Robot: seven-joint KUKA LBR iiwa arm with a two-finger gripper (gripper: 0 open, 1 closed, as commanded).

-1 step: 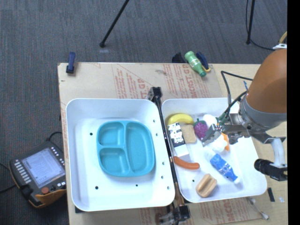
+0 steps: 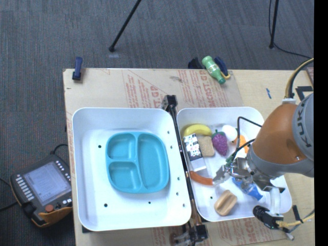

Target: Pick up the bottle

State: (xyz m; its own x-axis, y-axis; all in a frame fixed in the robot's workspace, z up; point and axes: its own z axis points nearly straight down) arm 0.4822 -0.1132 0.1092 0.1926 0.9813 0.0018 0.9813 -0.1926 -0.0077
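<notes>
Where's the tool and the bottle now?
Tool low in right white bin. Green plastic bottle lies on cardboard bench beyond bins, far from tool. Toy food crowds bin.

You are looking at a robotics lab: a teach pendant (image 2: 43, 189) lies on grey carpet (image 2: 51, 29), tripod legs (image 2: 128, 17) stand beyond a cardboard-topped bench (image 2: 133, 86).

the white right-hand bin (image 2: 202, 114) is crowded: a yellow banana (image 2: 197, 129), a purple grape bunch (image 2: 220, 143), a white egg (image 2: 229, 133), a brown bread slice (image 2: 206, 146), an orange carrot (image 2: 201, 178) and a tan bread roll (image 2: 225, 202) leave only narrow gaps. left of that bin, room lies open around the teal divided plate (image 2: 137, 161).
</notes>
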